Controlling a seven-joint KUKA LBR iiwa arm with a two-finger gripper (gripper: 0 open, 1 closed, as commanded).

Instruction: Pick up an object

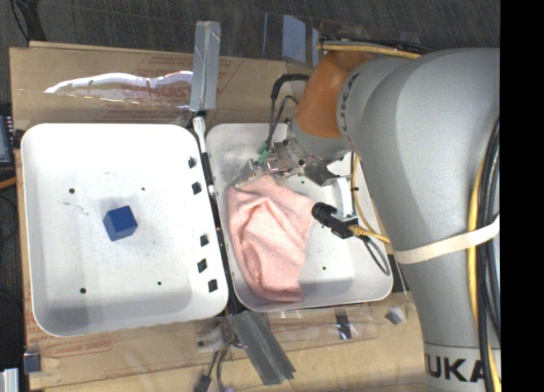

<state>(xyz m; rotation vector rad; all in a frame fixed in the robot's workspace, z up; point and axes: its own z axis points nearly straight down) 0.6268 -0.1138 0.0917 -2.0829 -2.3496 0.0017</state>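
A pink cloth [268, 237] lies crumpled in the right bin [370, 284], covering most of its left half. A small blue cube [120, 222] sits alone in the left bin [51, 161], left of its middle. My gripper [274, 161] is down in the right bin at the far end of the cloth, right at the cloth's upper edge. The orange band and the grey wrist above it cover most of the gripper.
The big grey arm [425, 161] covers the right bin's right side. A black cable fitting [333, 220] juts over the cloth's right edge. Black clips [204, 237] line the wall between the bins. Cardboard and a plastic sheet [127, 86] lie behind the bins.
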